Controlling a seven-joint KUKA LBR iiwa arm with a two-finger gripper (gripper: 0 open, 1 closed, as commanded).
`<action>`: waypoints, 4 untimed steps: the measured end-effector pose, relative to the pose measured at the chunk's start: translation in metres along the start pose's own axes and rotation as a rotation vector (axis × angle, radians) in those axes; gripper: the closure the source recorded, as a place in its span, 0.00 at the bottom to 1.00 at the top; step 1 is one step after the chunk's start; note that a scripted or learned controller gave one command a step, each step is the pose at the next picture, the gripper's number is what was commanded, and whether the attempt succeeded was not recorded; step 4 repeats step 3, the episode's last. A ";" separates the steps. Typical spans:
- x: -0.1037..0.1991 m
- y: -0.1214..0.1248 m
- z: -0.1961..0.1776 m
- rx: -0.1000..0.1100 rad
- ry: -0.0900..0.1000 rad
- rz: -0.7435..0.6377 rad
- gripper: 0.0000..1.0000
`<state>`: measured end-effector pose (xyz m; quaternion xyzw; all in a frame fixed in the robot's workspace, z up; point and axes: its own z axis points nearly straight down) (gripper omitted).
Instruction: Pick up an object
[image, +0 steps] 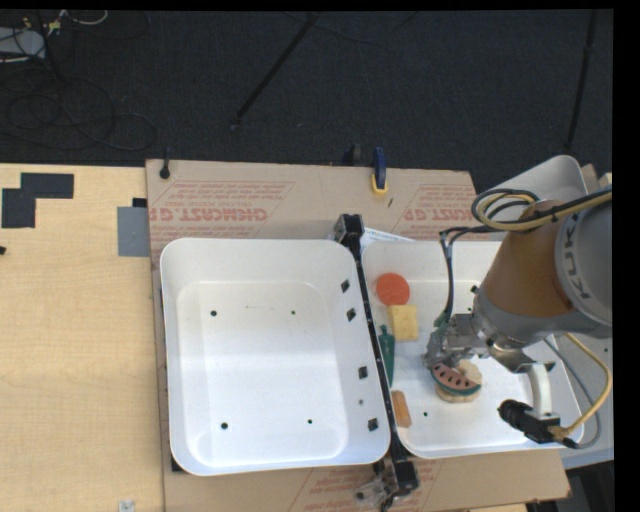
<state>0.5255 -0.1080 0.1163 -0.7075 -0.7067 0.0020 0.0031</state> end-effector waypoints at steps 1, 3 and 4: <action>0.049 -0.002 -0.075 -0.010 0.001 -0.007 1.00; 0.104 0.022 -0.088 -0.004 -0.001 -0.004 1.00; 0.104 0.022 -0.088 -0.004 -0.001 -0.004 1.00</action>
